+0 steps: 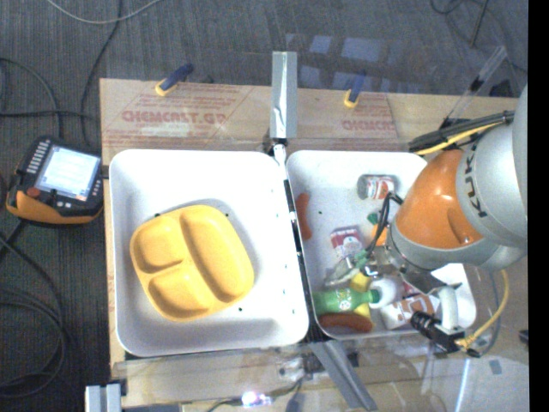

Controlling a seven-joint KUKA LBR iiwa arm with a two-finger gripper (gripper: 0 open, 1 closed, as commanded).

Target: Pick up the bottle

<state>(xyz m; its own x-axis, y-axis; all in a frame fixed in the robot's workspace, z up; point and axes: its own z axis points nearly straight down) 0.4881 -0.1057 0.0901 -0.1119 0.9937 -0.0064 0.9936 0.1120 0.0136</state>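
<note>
Near edge of right bin (446,163), front wall: a red oblong item (347,322) lies against the wall. Just behind it and touching it is the green bottle (336,300), on its side, long axis roughly along the front wall, yellow cap end (361,284) pointing toward the arm. A white container (393,305) sits just beside the cap end, on the arm's side.

Gripper (371,269): directly above the cap end of the bottle, low in the clutter, mostly hidden under the orange wrist (433,209). Whether it is open or closed: cannot tell. No object is visibly held.

Judgement on the step: the approach is over the cap, not the body. A better grasp would shift toward the bottle's green middle, with the closing direction across the short axis. Crowding is the risk: the red item on the near side and the white container at the cap could be pinched along with it, or could block the descent.

Farther back: a red-and-white packet (346,240) mid-bin, a thin red stick (302,215) by the dividing wall, a small can (376,185) near the back.

Left bin (129,170): yellow divided tray (193,260), well apart from the work.
</note>
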